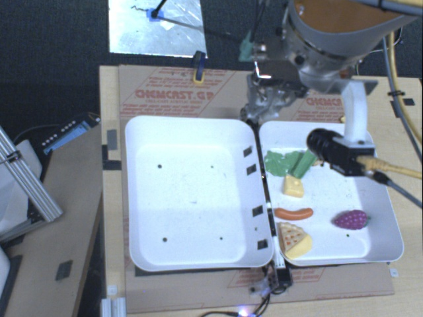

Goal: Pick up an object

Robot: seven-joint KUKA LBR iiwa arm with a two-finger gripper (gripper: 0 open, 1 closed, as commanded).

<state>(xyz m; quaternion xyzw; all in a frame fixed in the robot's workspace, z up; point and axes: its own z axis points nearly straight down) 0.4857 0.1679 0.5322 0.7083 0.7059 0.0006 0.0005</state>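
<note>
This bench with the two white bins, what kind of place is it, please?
Probably a robotics lab test bench: a robot arm over two white bins, toy food such as plastic grapes, and a clamped cardboard base.

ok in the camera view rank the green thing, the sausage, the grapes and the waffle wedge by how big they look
Largest to smallest as they look in the camera view:
1. green piece, though the arm covers part of it
2. waffle wedge
3. sausage and purple grapes: too close to rank, one long and thin, the other rounder
</note>
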